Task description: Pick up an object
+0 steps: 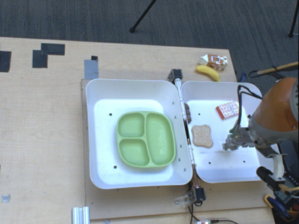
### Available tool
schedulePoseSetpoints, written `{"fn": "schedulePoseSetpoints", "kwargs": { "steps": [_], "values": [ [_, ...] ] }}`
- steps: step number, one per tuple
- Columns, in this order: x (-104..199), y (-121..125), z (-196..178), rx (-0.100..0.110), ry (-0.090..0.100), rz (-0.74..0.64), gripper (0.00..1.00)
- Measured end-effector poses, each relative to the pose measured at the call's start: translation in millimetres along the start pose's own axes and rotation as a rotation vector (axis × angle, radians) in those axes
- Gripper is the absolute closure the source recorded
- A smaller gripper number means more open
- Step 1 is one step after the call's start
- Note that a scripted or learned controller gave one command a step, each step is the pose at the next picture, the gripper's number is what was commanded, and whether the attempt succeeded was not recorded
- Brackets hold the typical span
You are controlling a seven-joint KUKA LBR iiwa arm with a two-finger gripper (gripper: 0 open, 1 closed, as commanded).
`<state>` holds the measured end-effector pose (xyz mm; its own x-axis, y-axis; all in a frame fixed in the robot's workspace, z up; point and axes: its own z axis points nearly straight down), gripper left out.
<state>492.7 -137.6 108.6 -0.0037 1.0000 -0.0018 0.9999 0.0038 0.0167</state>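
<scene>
You are looking at a green divided plate [146, 139] lying in the left bin [100, 171], left of the slice of bread [202, 136]. The bread is lying in the right bin [208, 174], near its left wall, with the gripper [230, 143] hovering just right of it and not touching it. A red patterned packet [227, 109] is sitting up and to the right of the bread. A banana [207, 72] and small carton [214, 60] are resting above it, outside the bin.

Bright, even overhead light; white bins [140, 90] glare, nearly blown out; shadows soft, faint; focus slightly soft throughout, frame edges undistorted
</scene>
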Motion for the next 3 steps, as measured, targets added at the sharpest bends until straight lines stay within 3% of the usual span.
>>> {"fn": "schedulePoseSetpoints", "kwargs": {
  "steps": [1,2,3],
  "values": [
    [0,0,0,0.001,0.000,-0.001,0.00],
    [0,2,-10,-0.003,0.000,-0.002,1.00],
    [0,2,-10,-0.003,0.000,-0.002,0.00]
  ]
}}
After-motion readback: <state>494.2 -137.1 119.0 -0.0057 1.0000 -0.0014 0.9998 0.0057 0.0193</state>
